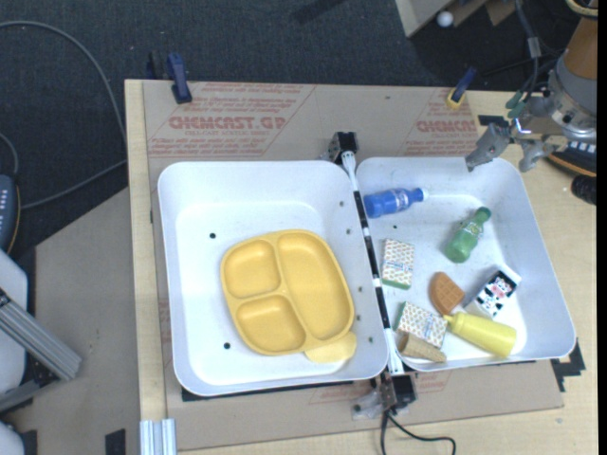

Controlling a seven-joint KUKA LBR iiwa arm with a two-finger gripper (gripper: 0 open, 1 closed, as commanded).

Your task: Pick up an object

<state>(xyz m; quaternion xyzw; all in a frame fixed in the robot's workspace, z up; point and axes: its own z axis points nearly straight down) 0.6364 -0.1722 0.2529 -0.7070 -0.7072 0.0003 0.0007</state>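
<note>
Nothing has been picked up yet: the gripper (pixel 505 146) hangs at about one o'clock over the far corner of the right bin (pixel 542 245), jaws spread and holding nothing, so the whole descent, grasp and lift is left. Nearest it are the blue bottle (pixel 391 201), lying on its side at the bin's eleven o'clock with its long axis running three-to-nine and its cap toward three, and the green bottle (pixel 467 235), lying with its cap pointing to one o'clock.

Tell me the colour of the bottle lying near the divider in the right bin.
The bottle is blue with a white label, as seen in the camera view.
</note>
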